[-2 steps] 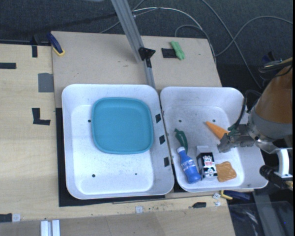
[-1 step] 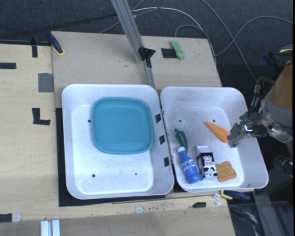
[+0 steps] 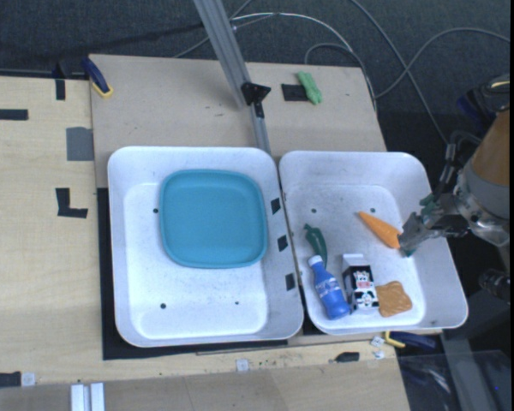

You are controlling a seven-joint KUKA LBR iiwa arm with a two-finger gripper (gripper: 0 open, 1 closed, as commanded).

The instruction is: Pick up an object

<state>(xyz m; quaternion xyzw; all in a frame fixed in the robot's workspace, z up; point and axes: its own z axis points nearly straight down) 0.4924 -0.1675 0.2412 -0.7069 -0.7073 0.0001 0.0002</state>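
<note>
While the fingers' (image 3: pixel 409 240) state is unclear beside it, the tapered orange carrot (image 3: pixel 379 228) lies slanted in the right bin (image 3: pixel 343 171).

The arm (image 3: pixel 488 174) shows a broad orange band on a rounded casing, with pale grey metal below it at the wrist. Thin dark cables run along its left side. The gripper (image 3: pixel 415 229) is a dark, blocky piece of grey and black parts that narrows toward its tip. A yellow-edged dark fitting sits on the arm above the orange band.
</note>
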